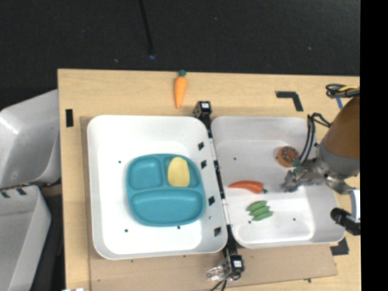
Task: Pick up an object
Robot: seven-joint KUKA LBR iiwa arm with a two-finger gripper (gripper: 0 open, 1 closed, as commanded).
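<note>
Roughly, largest first:
Right bin (242, 132): holds the red chili pepper, green pea pods and a brown round piece.
Gripper (291, 182): low in the right bin, holding nothing; how wide it stands, I cannot tell.
Chili pepper (247, 187): at the gripper's nine o'clock, near, long axis lying three-to-nine.
Pea pods (259, 210): at seven o'clock.
Brown piece (287, 156): at twelve o'clock, near.

red pepper (246, 187), green pods (259, 210), brown round piece (286, 156) in right bin (242, 132)
</note>
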